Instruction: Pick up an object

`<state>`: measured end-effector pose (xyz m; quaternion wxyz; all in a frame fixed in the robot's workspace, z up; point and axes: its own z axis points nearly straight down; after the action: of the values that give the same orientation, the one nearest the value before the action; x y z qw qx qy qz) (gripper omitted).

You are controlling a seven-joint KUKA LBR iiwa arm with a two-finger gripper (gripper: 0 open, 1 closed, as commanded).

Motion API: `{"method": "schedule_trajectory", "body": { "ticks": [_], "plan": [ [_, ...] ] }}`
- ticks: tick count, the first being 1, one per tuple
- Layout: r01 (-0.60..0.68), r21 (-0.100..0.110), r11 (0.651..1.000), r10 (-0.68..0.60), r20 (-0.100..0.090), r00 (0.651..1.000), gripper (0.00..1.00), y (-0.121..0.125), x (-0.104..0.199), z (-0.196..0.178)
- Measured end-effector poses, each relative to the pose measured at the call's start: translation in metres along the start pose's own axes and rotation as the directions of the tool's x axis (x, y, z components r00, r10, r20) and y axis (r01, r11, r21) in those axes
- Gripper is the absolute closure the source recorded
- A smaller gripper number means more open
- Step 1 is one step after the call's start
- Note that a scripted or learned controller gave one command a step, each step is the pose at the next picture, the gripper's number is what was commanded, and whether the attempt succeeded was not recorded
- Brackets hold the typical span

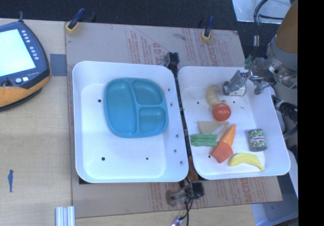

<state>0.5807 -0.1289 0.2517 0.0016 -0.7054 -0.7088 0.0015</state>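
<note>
the right shallow white plastic bin (263,169), smooth w/ rounded corners, is the landmark here. inside it, near the middle, sits a round glossy red tomato (221,112); just above-left of that a small knobbly beige potato-like piece (212,94). below the tomato lies a flat tan wedge-shaped piece (206,127), w/ a ribbed green pod-shaped veg (203,140) at its lower edge, close to the bin's left wall. an orange tapered plastic carrot (225,143) lies at a slant beside them, thick end toward the bin's front. a curved smooth yellow banana (246,161) rests near the front wall, and a small green-labelled cylindrical can (256,139) lies toward the right wall, apart from the rest. the metallic grey two-finger gripper (234,89) hangs over the bin's back part, just right of the potato piece and above-right of the tomato; can't tell if its fingers are open or shut, nothing visible between them. left of this bin, touching along the edge, is a second shallow white bin (86,159) holding a matte teal three-compartment plate (135,107) w/ rounded corners. both bins sit on a brown cardboard sheet (131,45) w/ red print, held by yellow-tipped blue clamps (75,20) at the back. far left of the bins, a tablet-like pendant w/ orange casing (19,65) on the pale wood bench (35,159).
</note>
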Motion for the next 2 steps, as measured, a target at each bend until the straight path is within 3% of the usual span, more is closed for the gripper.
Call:
{"method": "schedule_trajectory", "body": {
  "ticks": [1,2],
  "plan": [
    [0.001,0.002,1.000,-0.001,0.001,1.000,0.00,0.002,0.006,0.161],
    [0.002,0.002,1.000,-0.002,0.004,1.000,1.00,0.002,0.004,0.150]
  ]
}}
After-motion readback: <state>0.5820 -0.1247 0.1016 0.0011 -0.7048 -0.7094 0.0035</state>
